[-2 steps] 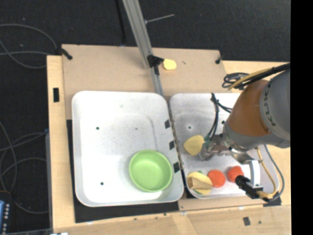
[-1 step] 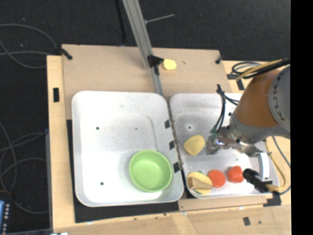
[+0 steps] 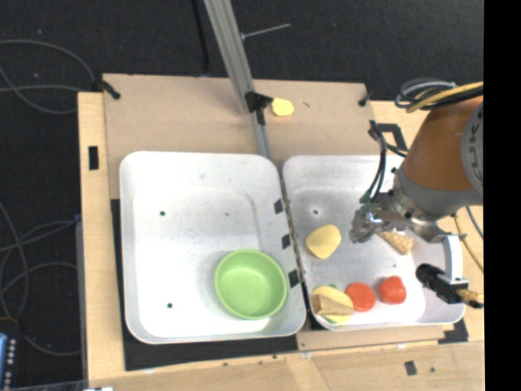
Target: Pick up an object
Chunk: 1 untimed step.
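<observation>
The arm [image 3: 444,149] enters from the right of the frame and sets its gripper [image 3: 368,223] over the middle of the right bin [image 3: 326,173], whose upper half lies bare while a pale yellow lump [image 3: 323,240] sits just left of the gripper and a yellow-and-tan object [image 3: 333,302], a red-orange ball [image 3: 361,296] and a red piece [image 3: 392,290] crowd the lower rim. The left bin [image 3: 175,210] has open floor apart from a green bowl [image 3: 251,283] near its lower right corner. Whether the gripper is open or closed cannot be told; a tan object [image 3: 399,241] beside it is partly hidden by the wrist, and a small yellow item [image 3: 282,107] lies on the bench [image 3: 163,112] above both bins.
</observation>
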Each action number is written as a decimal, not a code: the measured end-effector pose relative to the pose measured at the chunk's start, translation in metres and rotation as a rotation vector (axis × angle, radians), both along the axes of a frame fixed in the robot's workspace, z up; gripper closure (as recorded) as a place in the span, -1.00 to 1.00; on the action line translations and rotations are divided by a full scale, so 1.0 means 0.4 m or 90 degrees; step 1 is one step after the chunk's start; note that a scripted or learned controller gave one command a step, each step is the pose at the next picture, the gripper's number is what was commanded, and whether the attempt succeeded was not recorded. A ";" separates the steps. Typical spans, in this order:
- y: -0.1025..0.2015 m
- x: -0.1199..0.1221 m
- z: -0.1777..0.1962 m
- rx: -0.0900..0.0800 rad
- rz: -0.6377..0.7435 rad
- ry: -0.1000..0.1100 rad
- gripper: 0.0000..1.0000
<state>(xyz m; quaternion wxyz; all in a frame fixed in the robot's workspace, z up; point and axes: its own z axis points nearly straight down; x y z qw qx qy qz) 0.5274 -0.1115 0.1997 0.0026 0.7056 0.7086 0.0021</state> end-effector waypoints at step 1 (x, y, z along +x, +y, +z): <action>-0.002 0.005 0.122 0.000 0.000 0.000 1.00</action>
